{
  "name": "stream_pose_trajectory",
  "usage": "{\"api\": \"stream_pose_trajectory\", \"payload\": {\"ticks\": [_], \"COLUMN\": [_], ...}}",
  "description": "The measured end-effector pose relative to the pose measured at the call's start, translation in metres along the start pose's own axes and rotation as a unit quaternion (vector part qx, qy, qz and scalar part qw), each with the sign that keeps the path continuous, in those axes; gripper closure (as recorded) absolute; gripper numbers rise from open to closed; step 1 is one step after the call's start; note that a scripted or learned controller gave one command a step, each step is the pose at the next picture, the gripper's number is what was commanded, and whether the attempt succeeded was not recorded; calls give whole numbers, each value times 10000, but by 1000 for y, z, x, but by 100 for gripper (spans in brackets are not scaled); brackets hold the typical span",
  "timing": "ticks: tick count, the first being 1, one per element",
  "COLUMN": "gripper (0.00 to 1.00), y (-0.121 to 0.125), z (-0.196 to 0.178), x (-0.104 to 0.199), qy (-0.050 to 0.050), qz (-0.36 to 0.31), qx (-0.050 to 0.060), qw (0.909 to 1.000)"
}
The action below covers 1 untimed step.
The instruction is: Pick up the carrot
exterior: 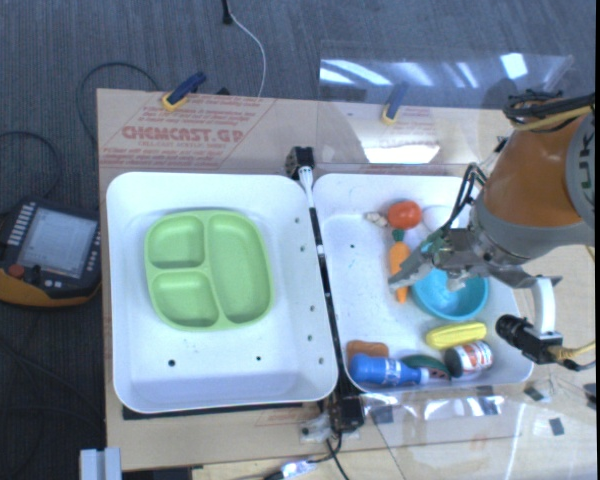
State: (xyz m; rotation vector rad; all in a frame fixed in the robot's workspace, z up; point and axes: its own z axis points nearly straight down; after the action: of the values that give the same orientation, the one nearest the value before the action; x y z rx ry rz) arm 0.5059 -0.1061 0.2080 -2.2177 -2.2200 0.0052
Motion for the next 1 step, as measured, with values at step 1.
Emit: {"api": "stream_pose_trajectory", "payload": {"ticks": [1], "gripper": [0], "y": [32], "z": [117], "x": [-8], "qy": [-5], "qz": [1152], "qx": [-68], "qw": [9933]}}
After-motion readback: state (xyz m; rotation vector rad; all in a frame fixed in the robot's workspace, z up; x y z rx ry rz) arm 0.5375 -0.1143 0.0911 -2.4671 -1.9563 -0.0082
